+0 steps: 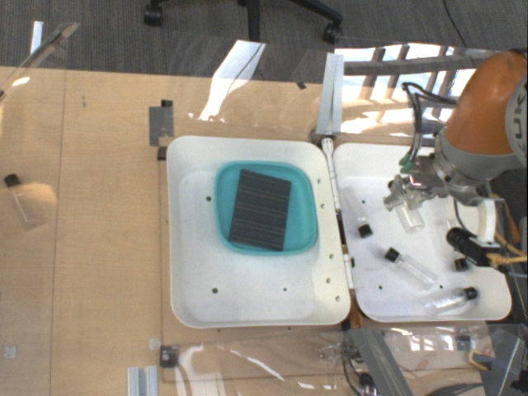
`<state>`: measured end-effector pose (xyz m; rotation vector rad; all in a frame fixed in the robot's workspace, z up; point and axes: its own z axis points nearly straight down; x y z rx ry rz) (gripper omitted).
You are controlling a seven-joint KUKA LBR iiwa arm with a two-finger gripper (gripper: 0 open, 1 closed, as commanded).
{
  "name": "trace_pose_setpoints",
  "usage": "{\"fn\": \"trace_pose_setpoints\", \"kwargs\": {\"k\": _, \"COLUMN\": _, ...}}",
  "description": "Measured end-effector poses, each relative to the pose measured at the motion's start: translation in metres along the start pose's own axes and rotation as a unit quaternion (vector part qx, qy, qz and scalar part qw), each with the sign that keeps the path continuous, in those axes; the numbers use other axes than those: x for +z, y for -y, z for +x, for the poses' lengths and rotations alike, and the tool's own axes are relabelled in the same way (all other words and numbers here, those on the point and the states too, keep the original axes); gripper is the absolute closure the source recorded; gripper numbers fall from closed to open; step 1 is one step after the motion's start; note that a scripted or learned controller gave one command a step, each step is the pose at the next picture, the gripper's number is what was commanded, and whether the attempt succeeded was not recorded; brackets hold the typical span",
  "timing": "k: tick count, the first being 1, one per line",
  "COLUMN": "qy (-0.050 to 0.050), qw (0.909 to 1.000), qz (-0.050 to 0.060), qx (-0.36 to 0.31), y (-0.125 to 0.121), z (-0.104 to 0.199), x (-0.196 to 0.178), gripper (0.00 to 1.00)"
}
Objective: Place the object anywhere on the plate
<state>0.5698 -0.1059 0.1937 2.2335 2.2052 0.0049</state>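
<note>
A teal plate (307, 218) lies in the left bin (198, 295). A dark grey ribbed rectangular block (261, 209) rests flat on the middle of the plate, tilted slightly. My gripper (407, 198) hangs low over the upper part of the right bin (495, 304), well to the right of the plate. Something clear and small sits just under it, too blurred to identify.
Several clear vials with black caps lie in the right bin, such as one vial (407, 266) and another (452, 300), plus a loose black cap (364, 231). The ridge between the bins (337, 221) separates my gripper from the plate. Another vial (20, 198) lies on the bench at far left.
</note>
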Motion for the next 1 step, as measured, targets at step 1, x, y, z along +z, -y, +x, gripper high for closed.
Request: {"fn": "trace_pose_setpoints", "kwargs": {"k": 1, "qy": 0.000, "qw": 1.0000, "qz": 0.000, "qx": 0.001, "y": 0.0000, "z": -0.0005, "x": -0.0002, "gripper": 0.00}}
